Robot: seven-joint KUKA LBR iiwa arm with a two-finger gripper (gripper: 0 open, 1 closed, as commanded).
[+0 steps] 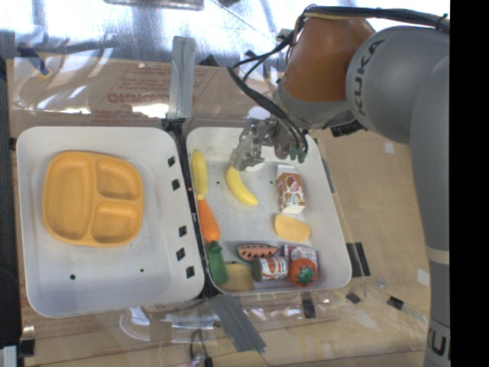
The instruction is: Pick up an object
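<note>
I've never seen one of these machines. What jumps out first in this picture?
The big grey arm with its orange band fills the upper right, its pincer hanging over the top of the right bin. Beneath it lies a jumble of toy food, such as a banana and a carrot. In the left bin sits a yellow divided tray.

Looks like a robotics lab setup: a KUKA arm (397,75) over two white bins (99,289), toy food (243,187), and a cardboard-covered tabletop (92,90) with taped-down bits.
</note>
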